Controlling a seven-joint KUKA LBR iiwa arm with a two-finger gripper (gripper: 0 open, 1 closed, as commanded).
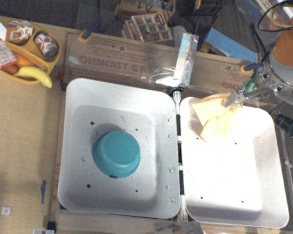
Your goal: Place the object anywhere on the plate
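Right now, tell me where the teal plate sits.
The plate lies upside down in the left bin, near its middle, well left of the cloth at the right bin's top edge.

— What stands in the left bin (83, 98)?
— A teal plate (117, 153) at its middle; bare floor lies along every wall.
— The right bin (265, 204)?
— A pale cloth (216, 115) fills its far-left corner; the rest lies open.

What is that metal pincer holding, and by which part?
The pincer seems to pinch a pale yellow cloth by its upper right corner, above the right bin.
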